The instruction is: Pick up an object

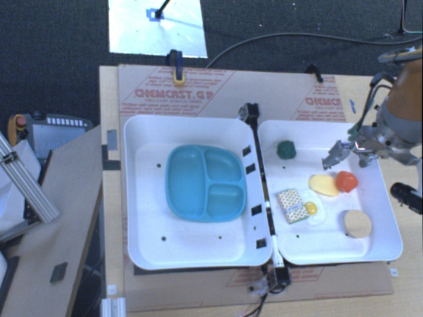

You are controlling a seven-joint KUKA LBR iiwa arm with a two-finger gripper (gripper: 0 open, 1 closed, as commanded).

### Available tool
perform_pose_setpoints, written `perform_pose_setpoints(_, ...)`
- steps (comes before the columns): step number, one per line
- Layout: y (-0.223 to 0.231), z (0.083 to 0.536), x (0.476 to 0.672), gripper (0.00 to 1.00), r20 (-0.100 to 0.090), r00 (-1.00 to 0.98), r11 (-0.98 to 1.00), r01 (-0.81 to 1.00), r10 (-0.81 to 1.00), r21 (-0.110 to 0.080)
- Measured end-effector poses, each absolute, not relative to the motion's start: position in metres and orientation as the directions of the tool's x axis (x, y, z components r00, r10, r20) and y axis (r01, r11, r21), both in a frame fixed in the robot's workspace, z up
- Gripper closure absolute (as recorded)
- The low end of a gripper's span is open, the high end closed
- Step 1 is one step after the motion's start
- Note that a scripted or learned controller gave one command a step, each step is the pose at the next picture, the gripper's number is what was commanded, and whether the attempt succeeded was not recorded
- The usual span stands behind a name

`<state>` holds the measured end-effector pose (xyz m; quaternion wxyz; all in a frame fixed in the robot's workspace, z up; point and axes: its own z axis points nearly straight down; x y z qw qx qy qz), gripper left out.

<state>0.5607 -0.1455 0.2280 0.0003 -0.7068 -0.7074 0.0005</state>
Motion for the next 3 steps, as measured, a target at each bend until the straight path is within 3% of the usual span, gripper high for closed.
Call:
perform_pose_setpoints(2, -0.147, 0.112, 0.548, 0.0, 0.001, -0.001, 0.001, 1.0, 1.0, -0.002)
perform_pose_setpoints(3, -0.147, 0.125, 0.55, 1.0, -0.001, 0.0, 0.0, 1.0, 1.0, 0.004)
